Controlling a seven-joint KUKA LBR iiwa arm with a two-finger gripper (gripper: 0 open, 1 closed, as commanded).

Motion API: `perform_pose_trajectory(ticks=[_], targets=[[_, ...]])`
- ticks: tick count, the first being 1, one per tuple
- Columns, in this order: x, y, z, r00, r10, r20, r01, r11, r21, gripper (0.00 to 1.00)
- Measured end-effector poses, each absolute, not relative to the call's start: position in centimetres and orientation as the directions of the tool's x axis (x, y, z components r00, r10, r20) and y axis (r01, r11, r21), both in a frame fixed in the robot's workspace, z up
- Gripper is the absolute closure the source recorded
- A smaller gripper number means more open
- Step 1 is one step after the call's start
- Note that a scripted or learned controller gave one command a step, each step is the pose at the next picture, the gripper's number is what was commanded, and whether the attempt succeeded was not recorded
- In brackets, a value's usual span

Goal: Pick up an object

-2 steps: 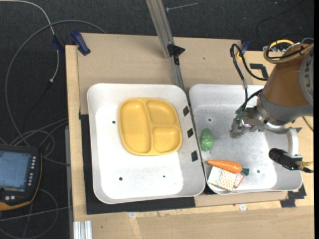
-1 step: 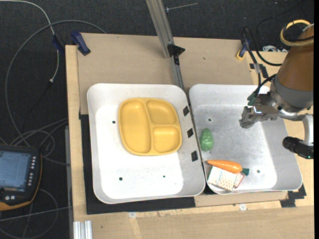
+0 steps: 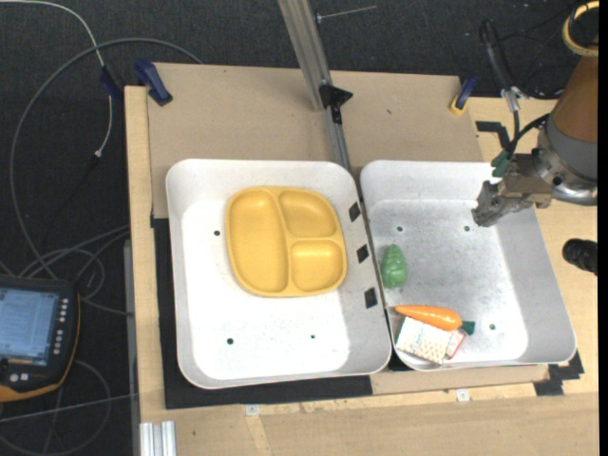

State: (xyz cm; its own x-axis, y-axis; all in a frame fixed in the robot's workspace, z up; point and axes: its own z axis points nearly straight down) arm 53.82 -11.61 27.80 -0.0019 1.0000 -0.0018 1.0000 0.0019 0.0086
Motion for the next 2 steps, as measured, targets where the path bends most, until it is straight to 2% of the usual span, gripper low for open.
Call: perform_pose_trajectory(ticks=[1,2], targets=[[55.0,-7.1,27.4,-0.006,1.000,0.000,1.000,0.006,0.003,1.00],[55.3,-0.7,26.3,-0.008,1.000,0.003,1.000,0.008,-0.004,1.00]])
